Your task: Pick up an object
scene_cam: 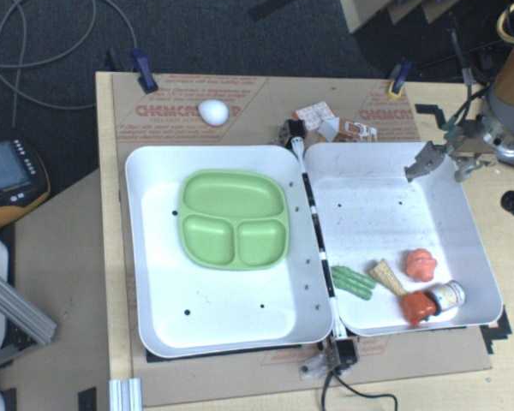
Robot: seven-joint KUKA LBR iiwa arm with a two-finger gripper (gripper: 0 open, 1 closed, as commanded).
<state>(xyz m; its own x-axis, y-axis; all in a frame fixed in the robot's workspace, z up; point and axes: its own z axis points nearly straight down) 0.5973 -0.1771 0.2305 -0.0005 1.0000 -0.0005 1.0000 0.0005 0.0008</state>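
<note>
A: Nearest, at five o'clock in right bin (463, 221) — red-capped jar (430, 301) touching cone (388, 277), peach ball (421, 265) just beside. Risky?

B: Crowded — could nudge neighbours, grab nothing. Gripper (439, 163) far off at two o'clock; fingers open, holding nothing.

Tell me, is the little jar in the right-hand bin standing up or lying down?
Lying down. The jar rests on its side near the right bin's front edge, touching a red toy.

Overhead, slanted down on bins (154, 229)
</note>
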